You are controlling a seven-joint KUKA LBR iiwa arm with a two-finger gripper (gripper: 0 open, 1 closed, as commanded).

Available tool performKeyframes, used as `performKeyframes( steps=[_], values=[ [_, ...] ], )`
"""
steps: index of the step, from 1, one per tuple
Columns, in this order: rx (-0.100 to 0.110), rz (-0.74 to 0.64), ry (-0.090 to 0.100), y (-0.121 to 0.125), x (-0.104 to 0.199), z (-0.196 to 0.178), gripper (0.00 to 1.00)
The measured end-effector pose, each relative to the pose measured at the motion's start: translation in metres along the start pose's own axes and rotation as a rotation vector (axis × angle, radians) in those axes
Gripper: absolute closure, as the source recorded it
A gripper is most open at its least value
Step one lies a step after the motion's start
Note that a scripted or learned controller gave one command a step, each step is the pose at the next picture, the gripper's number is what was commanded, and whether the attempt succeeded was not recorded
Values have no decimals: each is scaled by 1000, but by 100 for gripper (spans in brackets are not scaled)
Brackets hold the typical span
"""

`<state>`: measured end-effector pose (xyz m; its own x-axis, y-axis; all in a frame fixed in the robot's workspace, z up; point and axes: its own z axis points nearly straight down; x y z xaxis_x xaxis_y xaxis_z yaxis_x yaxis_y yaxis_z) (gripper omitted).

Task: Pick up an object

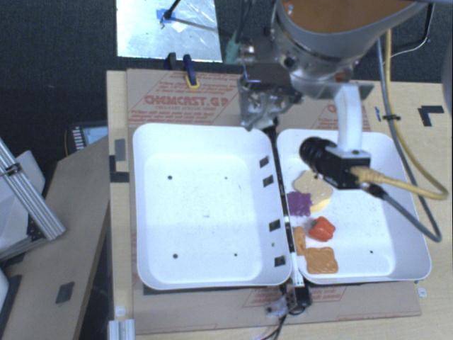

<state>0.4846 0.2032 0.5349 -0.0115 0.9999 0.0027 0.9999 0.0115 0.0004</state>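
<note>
The gripper [260,121] hangs over the far rim between the bins; I cannot tell its state. Toys [313,222] cluster in the right bin [396,253].

arm [333,27] above bins | toys [315,222] in right bin [396,261] | left bin [198,211]

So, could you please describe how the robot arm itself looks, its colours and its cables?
The arm is a thick rounded grey body with a broad orange band. Below it hangs a metallic grey gripper. A white bracket carries a black cylindrical module. A yellow cable and grey cables run off to the right.
</note>
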Motion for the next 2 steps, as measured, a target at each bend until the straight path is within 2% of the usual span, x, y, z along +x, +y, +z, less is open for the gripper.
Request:
performKeyframes(
  steps=[1, 2],
  values=[
    [-1, 4, 0, 2, 33, 0, 100],
    [14, 11, -9, 1, 30, 224, 100]
  ],
)
